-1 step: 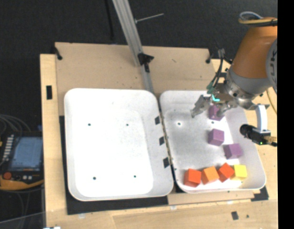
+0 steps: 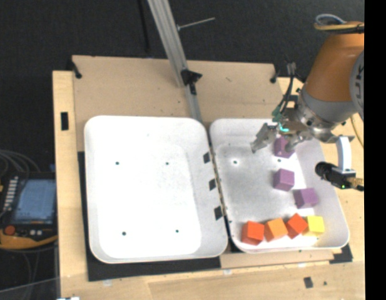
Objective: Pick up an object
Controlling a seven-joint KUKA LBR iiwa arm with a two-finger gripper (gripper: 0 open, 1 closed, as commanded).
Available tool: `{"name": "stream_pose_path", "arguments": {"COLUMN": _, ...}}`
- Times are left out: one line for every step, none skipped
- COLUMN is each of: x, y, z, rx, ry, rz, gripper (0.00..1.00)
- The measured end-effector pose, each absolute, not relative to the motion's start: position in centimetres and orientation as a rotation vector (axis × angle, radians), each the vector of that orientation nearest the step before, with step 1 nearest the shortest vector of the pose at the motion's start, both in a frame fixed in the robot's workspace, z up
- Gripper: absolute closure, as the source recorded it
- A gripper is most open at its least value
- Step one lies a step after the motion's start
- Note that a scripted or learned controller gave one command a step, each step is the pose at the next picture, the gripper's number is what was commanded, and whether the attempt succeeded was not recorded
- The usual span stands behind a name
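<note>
Four blocks sit in a row along the near edge of the right bin [image 2: 243, 144]: red-orange block [image 2: 253, 232], orange block [image 2: 276, 229], red block [image 2: 296, 224], yellow block [image 2: 315, 224], touching or nearly so. Further back are three purple blocks: one at mid-bin [image 2: 283, 179], one toward the right wall [image 2: 305, 197], and the far purple block [image 2: 283, 146] right at the gripper [image 2: 278, 139].

Gripper is spread, with one finger [image 2: 263, 137] left of that far block and the other on its right side, partly over it. The block looks bracketed but not pinched, and still on the bin floor as far as I can tell.

Step in hand, my read: grasp approach on the far purple block, pre-close. Next move needs the fingers seated low around the block, then a squeeze, then a straight lift. The slanted view hides the actual finger height, so alignment is unconfirmed.

Left bin [image 2: 146, 186] on the counter [image 2: 130, 83] holds nothing relevant.
</note>
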State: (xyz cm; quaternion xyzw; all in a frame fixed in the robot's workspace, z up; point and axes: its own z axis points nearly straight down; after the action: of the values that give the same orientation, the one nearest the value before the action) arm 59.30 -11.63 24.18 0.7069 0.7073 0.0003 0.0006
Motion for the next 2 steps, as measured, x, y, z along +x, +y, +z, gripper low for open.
{"name": "stream_pose_path", "arguments": {"x": 59.6, "y": -10.8, "z": 18.9, "rx": 2.221, "ry": 2.224, "rz": -0.005, "gripper": 0.00}}
{"name": "stream_pose_path", "arguments": {"x": 59.0, "y": -10.2, "z": 13.1, "rx": 2.227, "ry": 2.221, "rz": -0.006, "gripper": 0.00}}
